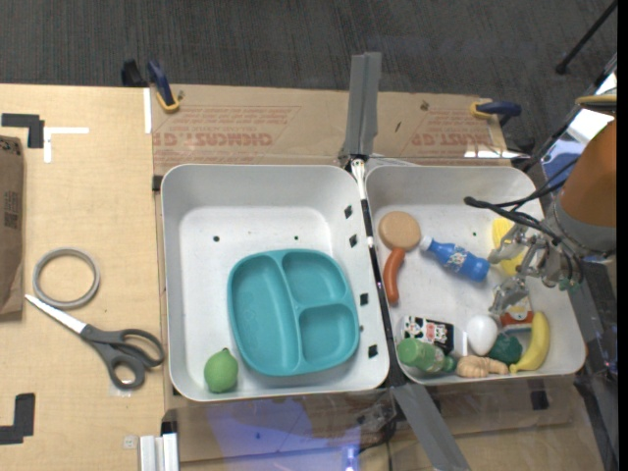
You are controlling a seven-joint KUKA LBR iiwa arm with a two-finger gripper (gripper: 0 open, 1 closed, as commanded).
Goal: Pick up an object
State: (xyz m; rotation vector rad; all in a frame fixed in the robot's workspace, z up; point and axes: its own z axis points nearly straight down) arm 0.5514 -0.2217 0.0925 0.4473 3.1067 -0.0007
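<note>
My gripper [505, 273] hangs over the right side of the right bin [432, 180], with the orange-banded arm coming in from the right. Its fingers look spread, and nothing shows between them. A blue bottle [456, 259] lies just left of it, its end close to the fingertips. A yellow object [501, 234] sits just behind the gripper and a small red-orange item [516, 315] just in front. Also in this bin are a tan round piece [399, 230], an orange sausage [392, 274], a white egg [481, 335], a banana [536, 341] and a green bottle [424, 357].
The left bin [196, 214] holds a teal divided plate [294, 310] and a green lime [222, 371]. A black-and-white card [430, 330] and a tan peanut shape [476, 366] crowd the right bin's front. Scissors [108, 341] and a tape ring [66, 276] lie on the bench at left.
</note>
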